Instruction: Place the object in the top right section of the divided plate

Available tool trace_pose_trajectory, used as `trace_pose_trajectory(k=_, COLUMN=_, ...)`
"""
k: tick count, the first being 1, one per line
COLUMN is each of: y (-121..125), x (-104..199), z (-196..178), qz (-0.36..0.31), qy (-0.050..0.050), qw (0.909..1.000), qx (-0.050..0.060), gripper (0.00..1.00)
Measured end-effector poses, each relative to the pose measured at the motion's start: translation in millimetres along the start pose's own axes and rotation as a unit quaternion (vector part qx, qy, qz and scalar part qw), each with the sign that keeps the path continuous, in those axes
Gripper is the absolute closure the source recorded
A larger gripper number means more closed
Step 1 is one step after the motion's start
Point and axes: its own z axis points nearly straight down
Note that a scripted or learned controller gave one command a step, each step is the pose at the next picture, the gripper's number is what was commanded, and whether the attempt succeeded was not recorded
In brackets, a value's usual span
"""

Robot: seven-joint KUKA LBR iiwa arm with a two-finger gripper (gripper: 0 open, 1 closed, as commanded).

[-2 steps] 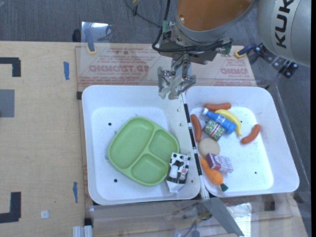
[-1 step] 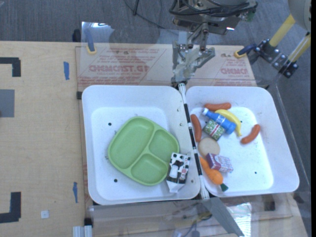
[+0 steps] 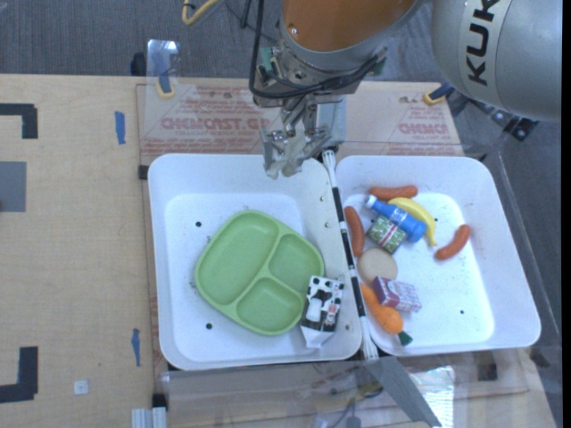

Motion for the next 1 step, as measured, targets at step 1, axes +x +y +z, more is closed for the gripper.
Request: trace_pose_trajectory(k=1, y=-26.7, x=31.3, z=-92.0, qz=-0.012, qy=-0.001, qw=0.9999, qx=0.003, gripper=1.00)
